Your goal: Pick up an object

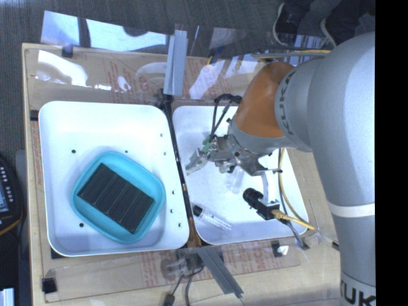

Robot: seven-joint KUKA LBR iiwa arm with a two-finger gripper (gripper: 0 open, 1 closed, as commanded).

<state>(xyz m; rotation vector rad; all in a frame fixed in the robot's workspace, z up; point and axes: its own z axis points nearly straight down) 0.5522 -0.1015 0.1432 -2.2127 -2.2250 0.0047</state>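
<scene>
A blue tray [118, 196] with a dark ridged insert lies in the left bin [57, 126], toward its front. A thin clear pen-like object with a black end [210, 218] rests near the front of the right bin [191, 123]. My gripper [205, 156] hangs low over the middle of the right bin, close to the divider between the bins. It is a short way behind the pen-like object and apart from it. A small clear thing [234, 182] lies just under the wrist; what it is cannot be made out.
The grey arm with its orange band [258, 110] covers the right half of the right bin. A grey metal bar [174, 62] stands behind the bins, and clear plastic sheeting [95, 75] lies along the back of the bench.
</scene>
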